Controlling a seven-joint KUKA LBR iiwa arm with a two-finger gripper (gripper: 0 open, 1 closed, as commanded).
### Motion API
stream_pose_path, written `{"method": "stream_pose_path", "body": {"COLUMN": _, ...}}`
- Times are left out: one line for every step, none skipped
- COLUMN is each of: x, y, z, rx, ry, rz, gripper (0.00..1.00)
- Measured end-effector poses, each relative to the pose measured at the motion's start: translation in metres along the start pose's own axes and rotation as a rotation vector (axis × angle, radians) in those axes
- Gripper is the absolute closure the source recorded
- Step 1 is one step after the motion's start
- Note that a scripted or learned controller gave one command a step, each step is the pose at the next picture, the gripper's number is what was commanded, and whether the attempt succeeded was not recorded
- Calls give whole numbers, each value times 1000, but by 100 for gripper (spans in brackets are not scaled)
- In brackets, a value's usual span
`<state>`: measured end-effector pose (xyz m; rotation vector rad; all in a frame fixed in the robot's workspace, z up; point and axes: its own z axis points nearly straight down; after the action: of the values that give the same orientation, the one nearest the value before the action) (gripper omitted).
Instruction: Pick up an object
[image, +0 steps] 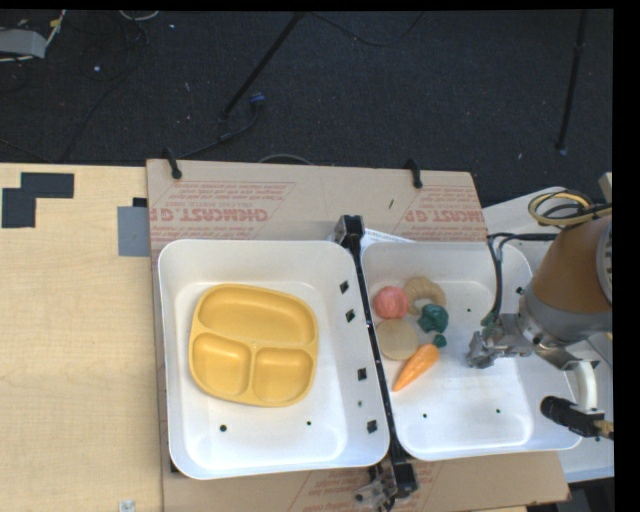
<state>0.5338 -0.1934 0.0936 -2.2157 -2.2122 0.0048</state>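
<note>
— Two white bins sit side by side on the tabletop (80, 330), with brown cardboard (300, 205) under them. What's in each?

— Left bin (180, 400) has a yellow divided plate (254, 343), three compartments, lying flat. Right bin (470, 420) has the toy food, bunched in its upper left part near the divider.

— Name them for me.

— A pink round piece (391, 302), a tan curved piece (425, 291) just beside it, a small dark green piece (433, 319) below that one, a pale flat disc (397, 339), and an orange carrot (416, 367) lying at a slant, its thick end touching the disc's lower edge.

— And the arm?

— It reaches in from the right, the orange band above the wrist. The claw (483, 350) is low over the right bin, near the carrot's thick end but apart from it. How wide its fingers stand I cannot tell, it's a dark tangle from here. Nothing shows between them.
</note>
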Motion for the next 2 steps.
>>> {"method": "stream_pose_path", "body": {"x": -4, "y": 5, "z": -57, "rx": -6, "ry": -4, "rz": -4, "gripper": 100}}
{"method": "stream_pose_path", "body": {"x": -2, "y": 7, "z": -96, "rx": -6, "ry": -4, "rz": -5, "gripper": 100}}
